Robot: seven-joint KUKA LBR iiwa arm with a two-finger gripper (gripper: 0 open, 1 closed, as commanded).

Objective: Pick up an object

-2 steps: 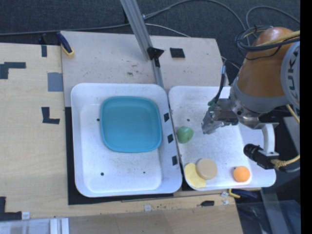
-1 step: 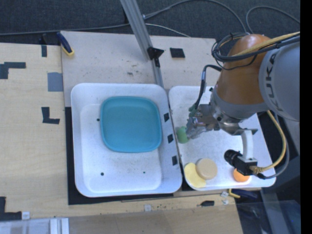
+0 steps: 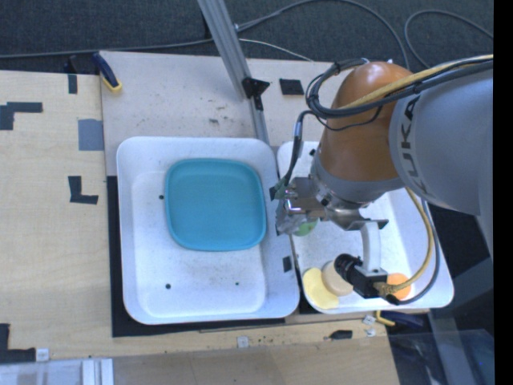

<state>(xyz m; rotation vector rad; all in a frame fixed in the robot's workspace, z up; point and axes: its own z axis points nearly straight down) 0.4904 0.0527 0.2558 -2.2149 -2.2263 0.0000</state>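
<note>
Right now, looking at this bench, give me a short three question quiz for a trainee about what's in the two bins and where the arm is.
1. True or false: the blue plate lies in the left bin.
2. Multiple choice: the arm's gripper is over which spot? A) the middle of the left bin B) the right bin, near the wall between the bins C) the bare bench behind the bins
3. Fill in: the pale yellow round object lies at the ______ corner of the right bin, front-left or back-right.

Key: 1 true; 2 B; 3 front-left.
</note>
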